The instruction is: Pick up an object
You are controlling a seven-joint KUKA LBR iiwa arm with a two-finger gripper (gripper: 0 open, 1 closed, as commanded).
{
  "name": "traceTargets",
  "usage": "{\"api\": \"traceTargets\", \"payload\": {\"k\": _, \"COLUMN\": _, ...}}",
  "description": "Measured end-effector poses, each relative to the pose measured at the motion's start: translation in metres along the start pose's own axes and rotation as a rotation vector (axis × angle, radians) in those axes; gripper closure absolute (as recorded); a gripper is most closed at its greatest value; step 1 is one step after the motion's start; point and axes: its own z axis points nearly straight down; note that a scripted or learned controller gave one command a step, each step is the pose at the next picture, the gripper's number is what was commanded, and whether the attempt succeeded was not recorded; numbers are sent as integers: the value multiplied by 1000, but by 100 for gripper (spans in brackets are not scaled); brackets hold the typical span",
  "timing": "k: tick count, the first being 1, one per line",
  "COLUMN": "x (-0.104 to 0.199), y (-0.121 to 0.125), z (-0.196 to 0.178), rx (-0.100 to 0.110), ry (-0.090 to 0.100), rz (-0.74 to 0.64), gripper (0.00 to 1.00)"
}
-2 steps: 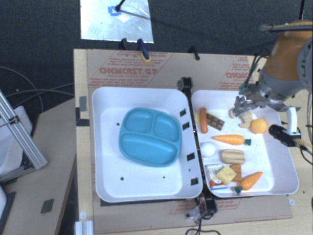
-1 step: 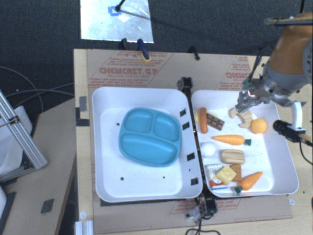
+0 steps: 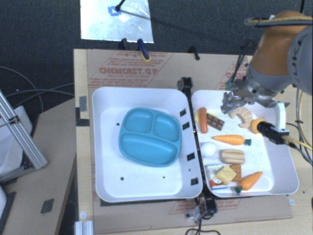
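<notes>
Hovering at upper right of the frame over the right bin (image 3: 291, 177), just above a pale croissant (image 3: 243, 115); state of fingers (image 3: 228, 105) impossible to tell. Needing, by judgement, a straight descent centred on the croissant, avoiding the chocolate bar (image 3: 214, 122) alongside.

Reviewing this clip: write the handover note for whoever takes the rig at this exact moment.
Gripper: low over the back of the right bin, beside the croissant; finger state unreadable, nothing seen held.
Right bin holds: hot dog, chocolate bar, two carrots, egg, bread roll, cheese wedge.
Left bin: blue divided tray.
Done: arm positioned near the croissant.
Left: grasp and lift one object; no pick confirmed yet.
</notes>
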Motion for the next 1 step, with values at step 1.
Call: {"api": "traceTargets", "payload": {"k": 1, "x": 54, "y": -13, "z": 3, "rx": 2, "ry": -1, "rz": 2, "gripper": 100}}
